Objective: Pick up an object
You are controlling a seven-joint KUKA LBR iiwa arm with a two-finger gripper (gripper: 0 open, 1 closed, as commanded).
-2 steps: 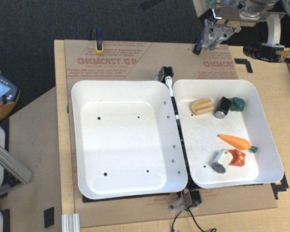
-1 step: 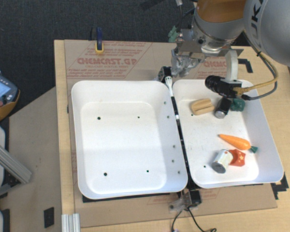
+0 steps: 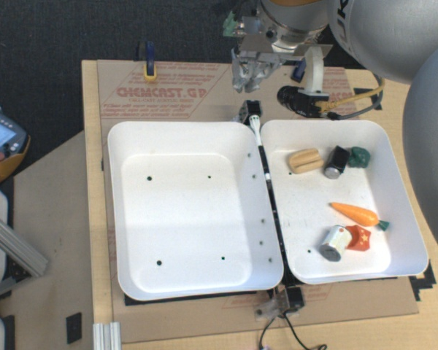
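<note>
A: At the near edge of the bench, what is sitting closest to the camera?

B: Two shallow white bins are lying side by side on a cardboard sheet (image 3: pixel 168 86). The left bin (image 3: pixel 131 152) is holding nothing. In the right bin (image 3: pixel 394 257), nearest the camera, a small grey and white cylinder (image 3: pixel 336 242) is lying on its side, touching a red piece (image 3: pixel 359 239) just beside it.

A: And going farther back?

B: An orange carrot (image 3: pixel 356 214) is lying just beyond those two, pointing left. Farther still, a tan block (image 3: pixel 304 160) is resting near the bin's back wall, with a black cylinder (image 3: pixel 336 162) just to its right and a green object (image 3: pixel 360 157) touching that cylinder.

A: Where is the arm?

B: The gripper (image 3: pixel 250 75) is hanging beyond the bins, above the cardboard near where the two bins meet, well apart from every object. Its fingers are pointing down; whether the jaws are apart or together, I cannot tell. A blue clamp (image 3: pixel 150 59) is gripping the cardboard's far edge.
</note>
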